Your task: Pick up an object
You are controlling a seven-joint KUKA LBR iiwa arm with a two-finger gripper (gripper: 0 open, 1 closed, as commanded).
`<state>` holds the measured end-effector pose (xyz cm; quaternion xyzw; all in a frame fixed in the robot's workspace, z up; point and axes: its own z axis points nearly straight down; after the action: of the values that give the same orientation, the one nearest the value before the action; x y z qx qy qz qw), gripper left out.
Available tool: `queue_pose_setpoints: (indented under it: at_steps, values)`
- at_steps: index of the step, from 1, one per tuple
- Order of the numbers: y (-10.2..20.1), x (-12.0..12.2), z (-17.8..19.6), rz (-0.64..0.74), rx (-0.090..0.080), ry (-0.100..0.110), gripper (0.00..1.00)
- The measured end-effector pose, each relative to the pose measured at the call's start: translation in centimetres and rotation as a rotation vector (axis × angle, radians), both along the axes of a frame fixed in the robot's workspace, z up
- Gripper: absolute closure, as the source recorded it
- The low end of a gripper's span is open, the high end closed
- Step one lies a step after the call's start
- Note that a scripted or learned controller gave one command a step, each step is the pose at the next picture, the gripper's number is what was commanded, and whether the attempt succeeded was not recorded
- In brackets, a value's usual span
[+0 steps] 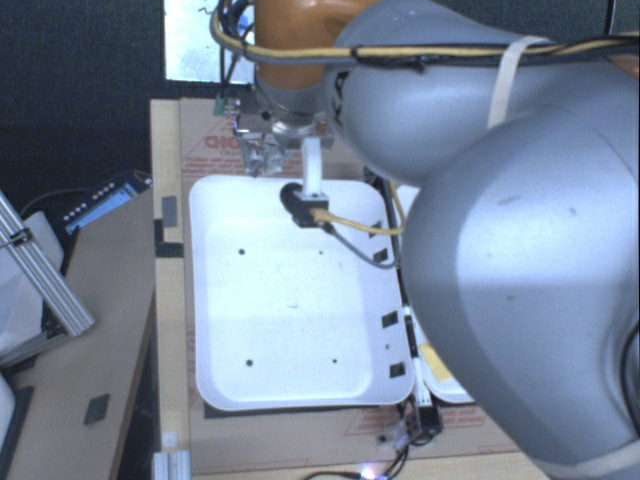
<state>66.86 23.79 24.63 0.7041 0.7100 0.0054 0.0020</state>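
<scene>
My gripper point(258, 158) hangs over the far rim of the left white bin point(215, 368), below the orange band point(305, 13) of the wrist. It is small and partly blurred against the cardboard behind it. A black connector point(300, 206) with a yellow cable point(355, 228) dangles from the wrist over the bin's far end. The grey arm point(500, 218) covers most of the right bin point(455, 393). In the strip of that bin left showing, a yellow object point(436, 363) lies near the front.
The bins sit on a cardboard sheet point(205, 143) on the bench. At the left stand a metal rail point(45, 278) and a blue-and-black device point(100, 200). Black clips point(392, 320) line the divide between the bins.
</scene>
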Motion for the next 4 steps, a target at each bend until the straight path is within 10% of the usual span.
queue_pose_setpoints:
  at_steps: [1, 3, 4]
  values:
    - [-0.4, -7.9, -8.5, -0.007, -0.007, 0.021, 1.0]
    - [-0.4, -4.3, -14.1, -0.005, -0.005, 0.009, 1.0]
    - [-0.3, 0.4, 3.9, -0.003, 0.002, -0.011, 1.0]
